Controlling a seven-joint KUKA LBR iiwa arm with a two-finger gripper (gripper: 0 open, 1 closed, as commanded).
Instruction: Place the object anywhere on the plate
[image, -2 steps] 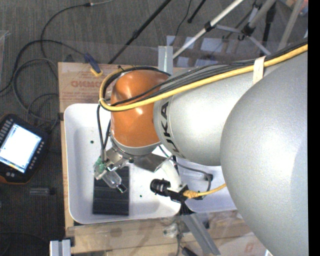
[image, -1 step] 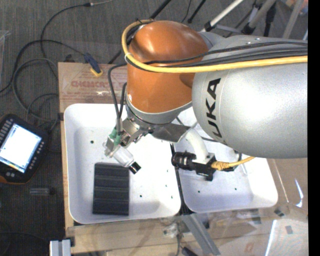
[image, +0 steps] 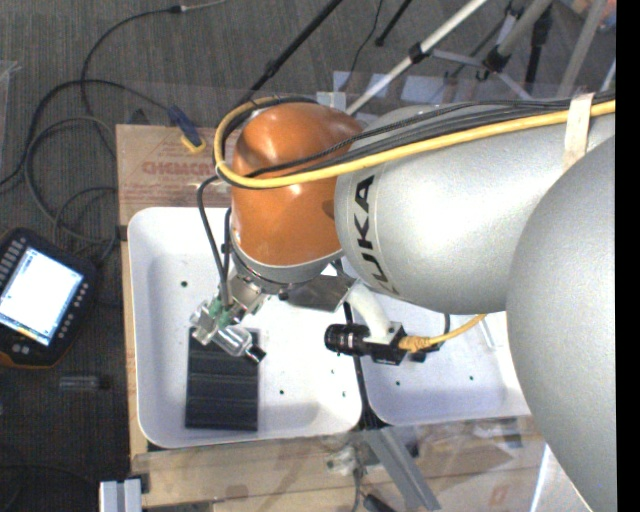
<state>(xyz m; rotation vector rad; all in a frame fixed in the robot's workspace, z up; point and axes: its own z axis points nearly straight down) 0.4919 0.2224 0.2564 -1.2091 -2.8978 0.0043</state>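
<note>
Arm (image: 480, 230) looms over bins; claw (image: 222, 328) touching dark plate's (image: 222, 392) top edge; grip state unclear.

Readable text is sparse. On the big silver-grey arm casing (image: 440, 230) — black capitals running vertically, "UKA" visible, the first letter hidden by the orange dome. On the brown cardboard sheet (image: 160, 165) behind the left bin — faded red print starting "CHEM", rest illegible. The handheld black pendant with a lit screen (image: 38, 297) shows content too small to read.
</note>
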